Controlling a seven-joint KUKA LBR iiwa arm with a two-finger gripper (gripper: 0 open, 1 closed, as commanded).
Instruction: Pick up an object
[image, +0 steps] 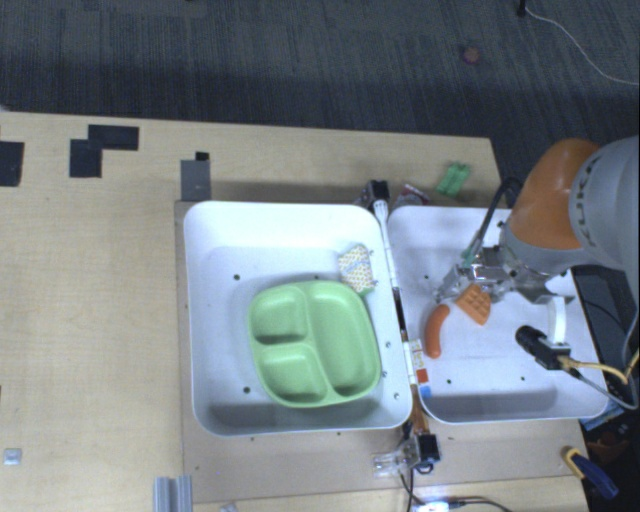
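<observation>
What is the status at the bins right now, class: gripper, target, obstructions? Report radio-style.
Gripper low in right bin, at orange waffle piece; grasp unconfirmed. Sausage lies just beside it. Green divided plate in left bin, well apart.

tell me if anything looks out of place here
A small green object lies on the bench outside both bins, past the right bin's far edge. Inside the bins nothing looks spilled or broken: the green tray sits flat in the left bin, the sausage in the right.

Left bin (205, 300): green tray (312, 343) fills floor. Right bin (500, 395): sausage (436, 331), waffle (475, 303) crowd centre; front floor open.
</observation>
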